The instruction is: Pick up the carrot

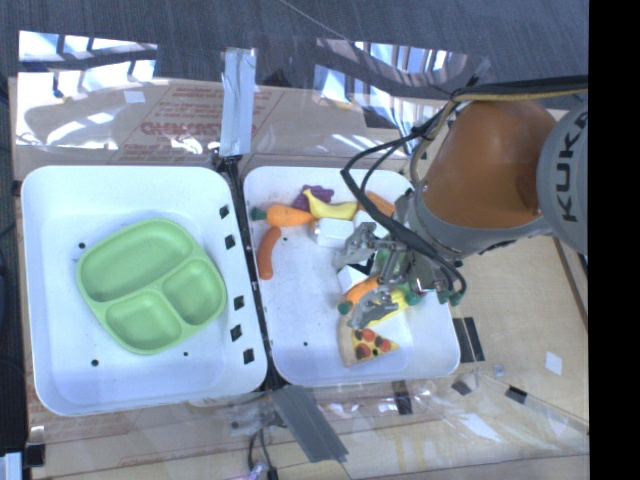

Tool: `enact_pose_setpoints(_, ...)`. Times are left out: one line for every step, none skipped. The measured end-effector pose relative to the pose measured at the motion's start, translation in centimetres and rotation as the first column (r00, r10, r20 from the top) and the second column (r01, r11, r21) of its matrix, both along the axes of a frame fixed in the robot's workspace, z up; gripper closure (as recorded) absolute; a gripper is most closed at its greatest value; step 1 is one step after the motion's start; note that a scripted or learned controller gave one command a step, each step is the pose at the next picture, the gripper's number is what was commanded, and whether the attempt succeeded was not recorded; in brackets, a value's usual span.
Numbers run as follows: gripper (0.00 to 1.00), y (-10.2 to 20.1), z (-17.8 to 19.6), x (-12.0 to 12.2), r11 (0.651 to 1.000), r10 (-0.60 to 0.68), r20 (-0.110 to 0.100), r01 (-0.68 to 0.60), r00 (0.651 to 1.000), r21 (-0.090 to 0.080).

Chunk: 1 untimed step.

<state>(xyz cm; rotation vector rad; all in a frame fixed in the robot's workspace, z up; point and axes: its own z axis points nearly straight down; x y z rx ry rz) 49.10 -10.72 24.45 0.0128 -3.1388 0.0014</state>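
My gripper (366,280) hangs low over the middle of the right bin (300,358), below the orange wrist band. A short orange carrot piece (360,290) shows between its grey fingers (374,310), and the gripper looks shut on it. A second orange carrot with a dark green end (285,215) lies at the bin's back left, apart from the gripper. Whether the held piece is off the bin floor is hidden by the slant of the view.
Around the gripper lie a yellow banana (332,208), a purple piece (318,193), an orange sausage shape (268,252), a white block (330,233) and a pizza slice (367,345). The left bin (50,348) holds a green divided plate (150,284).
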Motion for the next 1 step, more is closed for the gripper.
enact_pose_setpoints(0.0, -3.36, -14.76, 2.05, 0.998, 0.068, -0.007, -0.067, 0.998, 0.005)
